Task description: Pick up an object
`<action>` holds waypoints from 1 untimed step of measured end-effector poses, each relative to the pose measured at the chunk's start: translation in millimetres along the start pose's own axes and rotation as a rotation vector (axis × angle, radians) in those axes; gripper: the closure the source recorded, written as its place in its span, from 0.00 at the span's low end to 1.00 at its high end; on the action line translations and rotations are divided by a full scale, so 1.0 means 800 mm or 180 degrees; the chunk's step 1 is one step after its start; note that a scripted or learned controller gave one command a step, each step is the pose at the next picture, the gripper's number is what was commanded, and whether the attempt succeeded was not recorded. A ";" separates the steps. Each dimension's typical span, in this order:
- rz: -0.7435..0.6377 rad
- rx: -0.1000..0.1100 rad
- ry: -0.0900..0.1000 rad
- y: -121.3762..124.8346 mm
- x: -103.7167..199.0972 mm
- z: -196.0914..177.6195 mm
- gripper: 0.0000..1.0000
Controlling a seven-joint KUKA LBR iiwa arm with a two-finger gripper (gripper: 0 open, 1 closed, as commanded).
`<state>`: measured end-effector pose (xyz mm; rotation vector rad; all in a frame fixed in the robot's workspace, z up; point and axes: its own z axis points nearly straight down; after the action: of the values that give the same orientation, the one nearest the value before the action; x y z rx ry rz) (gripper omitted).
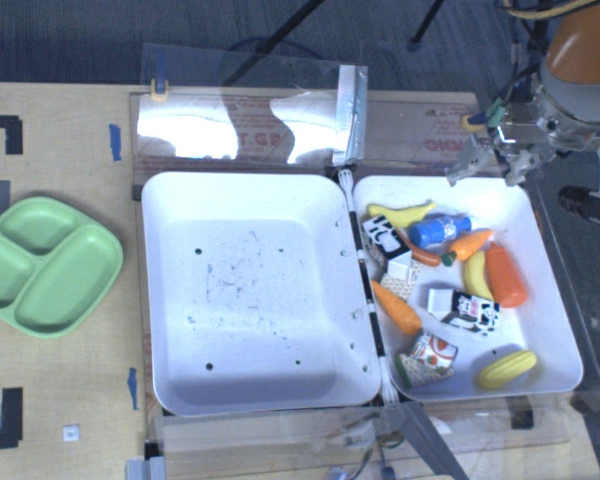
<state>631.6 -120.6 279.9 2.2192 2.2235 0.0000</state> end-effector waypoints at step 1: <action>0.0133 0.0000 0.0000 -0.009 -0.004 0.120 0.00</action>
<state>624.3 -123.5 184.2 2.2651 2.1766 0.0002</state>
